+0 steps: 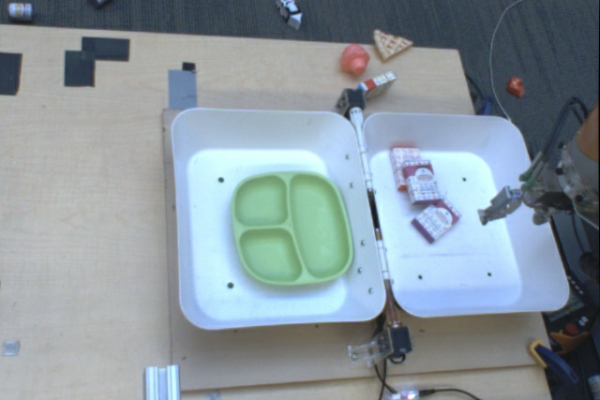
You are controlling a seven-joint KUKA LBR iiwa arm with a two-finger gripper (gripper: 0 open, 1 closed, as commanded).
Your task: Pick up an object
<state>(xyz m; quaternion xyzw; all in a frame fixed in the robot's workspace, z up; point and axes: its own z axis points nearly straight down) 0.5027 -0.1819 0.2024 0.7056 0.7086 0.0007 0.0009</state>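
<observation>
Three red-and-white packets lie in the right bin (469, 286). Two of them (415, 175) sit end to end near the bin's back left, and a third packet (435, 221) lies tilted just in front of them. My gripper (502, 204) reaches in over the bin's right side, to the right of the third packet and apart from it. Nothing visibly hangs from it.
A green three-compartment plate (292, 228) rests in the left bin (202, 201). Behind the bins on the bench lie a red ball (354, 59), a toy pizza slice (392, 43) and a small red-tipped tube (377, 83). Cables run along the right side.
</observation>
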